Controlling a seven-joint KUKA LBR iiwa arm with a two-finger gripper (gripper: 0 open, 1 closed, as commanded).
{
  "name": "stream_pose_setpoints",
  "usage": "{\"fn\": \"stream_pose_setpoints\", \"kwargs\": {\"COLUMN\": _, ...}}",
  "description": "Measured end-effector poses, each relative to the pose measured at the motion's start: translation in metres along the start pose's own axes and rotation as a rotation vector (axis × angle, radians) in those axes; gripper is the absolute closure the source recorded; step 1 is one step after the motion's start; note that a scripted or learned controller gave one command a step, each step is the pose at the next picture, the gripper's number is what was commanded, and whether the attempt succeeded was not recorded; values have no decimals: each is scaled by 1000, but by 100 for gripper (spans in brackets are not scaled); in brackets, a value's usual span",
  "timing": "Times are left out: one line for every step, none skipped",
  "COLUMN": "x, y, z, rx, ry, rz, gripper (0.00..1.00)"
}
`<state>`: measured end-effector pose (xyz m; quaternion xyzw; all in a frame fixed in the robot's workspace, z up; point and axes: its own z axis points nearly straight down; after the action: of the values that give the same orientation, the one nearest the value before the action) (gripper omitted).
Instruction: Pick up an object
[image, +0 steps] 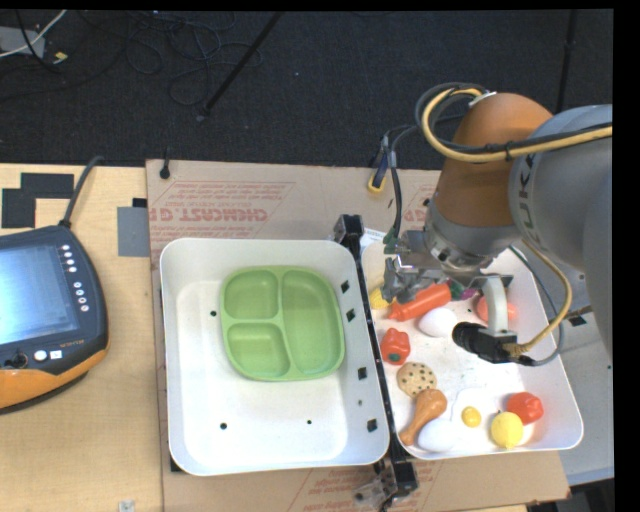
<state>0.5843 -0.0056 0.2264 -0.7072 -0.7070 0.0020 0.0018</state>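
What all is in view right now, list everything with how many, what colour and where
left bin: 1, white, centre of bench
divided plate: 1, green, three compartments, in left bin
right bin: 1, white, beside the left bin
carrot: 1, orange, upper part of right bin, under the wrist
pepper: 1, red, right bin near the divider
cookie: 1, tan with dark spots, right bin
drumstick: 1, brown, lower right bin
tomato: 1, red, lower right corner
lemon: 1, yellow, beside tomato
egg: 1, white, below carrot
handheld pendant: 1, orange and grey, far left
arm: 1, grey with orange band, over right bin
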Motion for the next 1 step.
{"fn": "stream_pose_setpoints", "kwargs": {"x": 2, "y": 6, "z": 4, "rx": -2, "ry": 0, "rz": 1, "gripper": 100}}
